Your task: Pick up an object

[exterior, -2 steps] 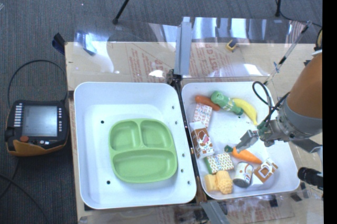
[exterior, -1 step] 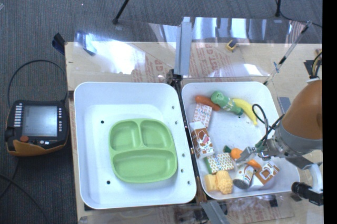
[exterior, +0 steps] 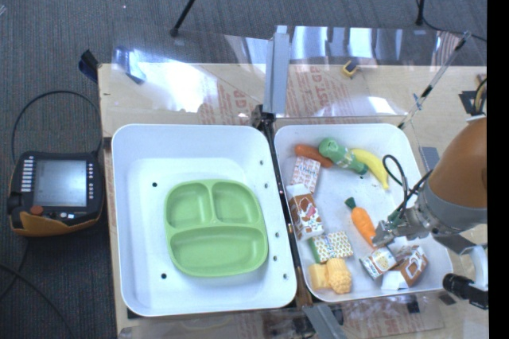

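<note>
I see the end effector (exterior: 395, 227) low inside the right bin (exterior: 402, 140), near that bin's right wall, and the grey arm (exterior: 457, 202) with its orange band comes in from the right side. I cannot tell if the fingers are apart or together, because they are small and dark against the objects under them. I see nothing clearly between them.

Just left of the end effector lies the toy carrot (exterior: 363, 224), tilted, with its green top pointing away from the end effector. It is very near, but I cannot tell if they touch. Just below the end effector there are 2 small cartons (exterior: 395, 263), lying side by side near the bin's front wall. Further left and below are the checkered packet (exterior: 332, 246) and the yellow corn pieces (exterior: 332, 276). Well left of the end effector stands the brown carton (exterior: 305, 216), with another small carton (exterior: 306, 172) above it.

Above the end effector, toward the far wall, I see the banana (exterior: 371, 165), the green toy (exterior: 339, 153) and an orange stick-like toy (exterior: 312, 155).

Far to the left, in the other bin (exterior: 135, 170), the green divided plate (exterior: 215, 227) with 3 compartments lies flat.
</note>
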Robot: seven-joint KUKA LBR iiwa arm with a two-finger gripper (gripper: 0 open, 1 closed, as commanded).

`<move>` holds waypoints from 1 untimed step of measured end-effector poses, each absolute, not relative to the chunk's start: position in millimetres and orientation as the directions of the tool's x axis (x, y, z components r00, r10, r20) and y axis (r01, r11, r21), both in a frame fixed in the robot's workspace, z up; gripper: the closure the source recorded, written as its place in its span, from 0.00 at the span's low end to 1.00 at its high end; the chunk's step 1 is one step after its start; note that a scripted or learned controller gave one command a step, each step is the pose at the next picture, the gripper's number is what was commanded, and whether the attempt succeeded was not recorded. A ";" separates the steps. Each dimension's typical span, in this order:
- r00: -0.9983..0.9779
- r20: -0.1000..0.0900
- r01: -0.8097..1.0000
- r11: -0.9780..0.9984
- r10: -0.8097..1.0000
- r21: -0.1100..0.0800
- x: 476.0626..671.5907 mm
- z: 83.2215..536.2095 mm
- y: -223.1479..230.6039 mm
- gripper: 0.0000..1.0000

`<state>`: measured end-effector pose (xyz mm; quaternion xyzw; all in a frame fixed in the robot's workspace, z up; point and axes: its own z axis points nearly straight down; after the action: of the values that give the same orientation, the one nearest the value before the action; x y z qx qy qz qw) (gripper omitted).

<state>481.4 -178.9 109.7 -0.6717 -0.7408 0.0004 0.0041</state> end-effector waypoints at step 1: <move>-0.096 0.005 0.995 0.096 0.995 -0.007 480.9 109.4 -179.3 0.00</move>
<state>480.9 -179.3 109.4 -0.6722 -0.7404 0.0010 0.0044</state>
